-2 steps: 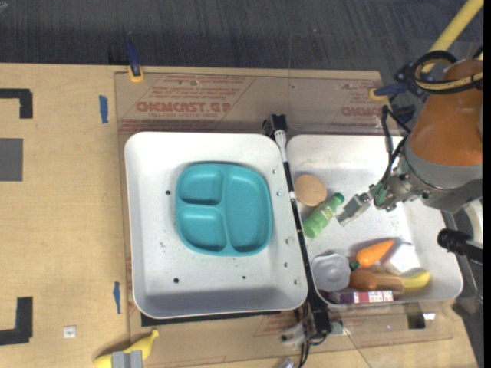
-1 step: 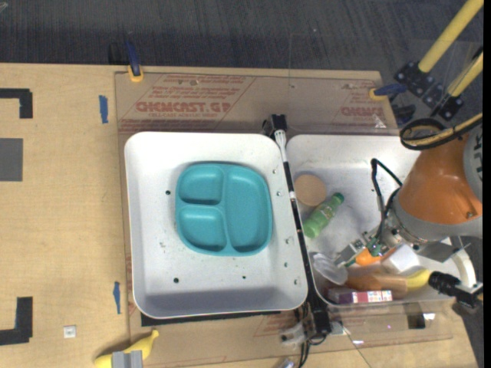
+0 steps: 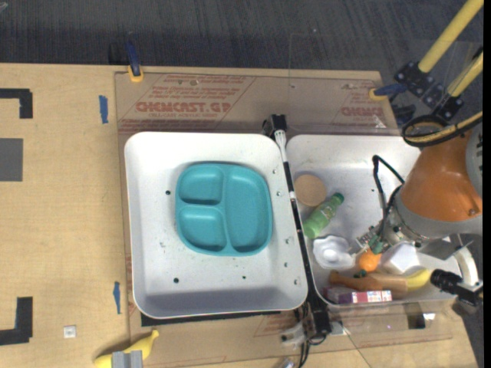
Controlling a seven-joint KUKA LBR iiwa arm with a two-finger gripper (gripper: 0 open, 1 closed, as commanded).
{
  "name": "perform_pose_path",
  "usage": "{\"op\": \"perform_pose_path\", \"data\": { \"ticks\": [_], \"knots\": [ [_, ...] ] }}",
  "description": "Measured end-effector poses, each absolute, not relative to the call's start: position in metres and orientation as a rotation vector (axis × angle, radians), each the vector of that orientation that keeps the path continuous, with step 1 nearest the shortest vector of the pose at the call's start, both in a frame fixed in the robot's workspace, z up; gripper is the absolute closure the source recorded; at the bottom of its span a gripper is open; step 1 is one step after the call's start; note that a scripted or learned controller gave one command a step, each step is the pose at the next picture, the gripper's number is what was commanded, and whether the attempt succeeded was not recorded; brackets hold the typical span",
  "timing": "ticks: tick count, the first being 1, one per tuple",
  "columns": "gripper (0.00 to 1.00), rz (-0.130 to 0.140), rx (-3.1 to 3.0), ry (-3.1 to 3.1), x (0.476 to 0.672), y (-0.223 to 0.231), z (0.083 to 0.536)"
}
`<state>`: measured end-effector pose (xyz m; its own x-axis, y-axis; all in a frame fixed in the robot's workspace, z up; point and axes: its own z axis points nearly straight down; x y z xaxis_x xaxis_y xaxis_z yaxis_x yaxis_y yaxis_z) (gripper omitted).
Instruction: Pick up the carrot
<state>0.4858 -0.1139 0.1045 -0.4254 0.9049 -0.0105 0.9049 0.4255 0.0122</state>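
Looking down at the bench, you've got two shallow white plastic bins side by side on brown cardboard-looking board. The left bin (image 3: 153,228) has smooth rounded corners and holds a teal divided plate (image 3: 225,208), a rounded-square thing with three compartments and a matte finish.

The right bin (image 3: 345,163) is where the clutter is. Near its back sits a flat tan disc (image 3: 310,189), cork or wood by the look of it. Just in front of that a green plastic bottle (image 3: 323,215) lies tilted on its side, translucent-ish with a paler cap end. Below it there's a white lumpy object (image 3: 331,251), glossy, can't really tell what it is. Along the front wall lies a long flat box or bar (image 3: 368,287), brownish on top with a purple-and-white printed edge, and a yellow banana (image 3: 418,279) pokes out beside it.

The carrot (image 3: 369,261) is the small bright orange rounded bit in the front half of the right bin, right next to the white lump and touching or nearly touching the brown bar.

The gripper (image 3: 377,241) sits right over the carrot, under the arm's big orange band (image 3: 437,186). Whether it's spread or pinching, I honestly cannot tell; it's too small and cluttered there.
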Motion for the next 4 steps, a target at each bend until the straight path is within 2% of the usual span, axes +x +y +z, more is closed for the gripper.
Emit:
{"op": "perform_pose_path", "data": {
  "ticks": [1,2,3,4],
  "knots": [
    [1.00,0.004,2.007,2.411,0.481,-0.069,0.185],
    [0.00,0.002,2.008,2.411,0.481,-0.070,0.184],
    [0.00,0.005,1.952,2.452,0.482,-0.115,0.095],
    [0.00,0.005,1.427,2.790,0.483,-0.123,0.090]
  ]
}}
